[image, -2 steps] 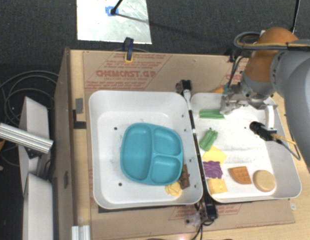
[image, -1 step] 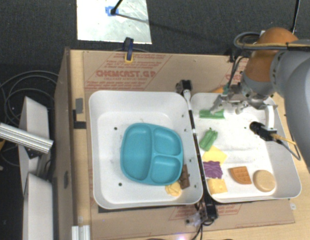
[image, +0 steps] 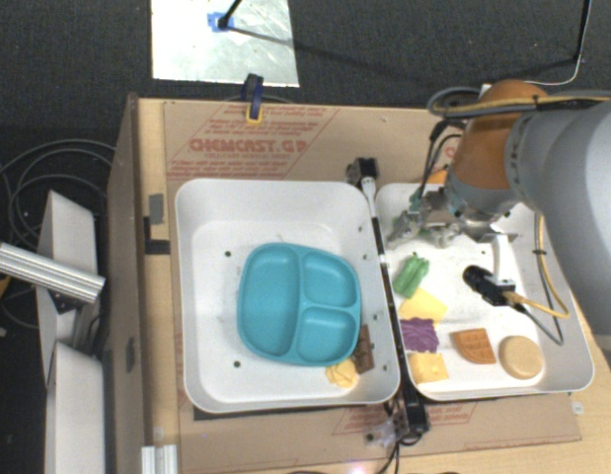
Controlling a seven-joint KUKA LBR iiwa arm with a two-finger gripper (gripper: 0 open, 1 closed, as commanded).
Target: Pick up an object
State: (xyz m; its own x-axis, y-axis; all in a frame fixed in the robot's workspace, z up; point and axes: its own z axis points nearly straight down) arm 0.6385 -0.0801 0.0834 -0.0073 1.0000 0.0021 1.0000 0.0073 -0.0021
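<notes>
Pincer (image: pixel 423 223) above right white bin (image: pixel 572 358)

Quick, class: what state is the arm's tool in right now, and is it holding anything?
Tool: it sits over the far end of the right bin, above the green toy; its state cannot be told, and nothing is visibly held.

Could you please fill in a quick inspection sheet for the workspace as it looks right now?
Surface: two white bins, left bin and right bin, on a cardboard sheet.
Job's things: blue plate in left bin; green piece, purple piece, waffle, round cookie in right bin.
Clutter: nothing seen.
Gripper: gripper low over right bin's far end.
Cables: black cables on floor, left.
Surroundings: dark carpet.
</notes>
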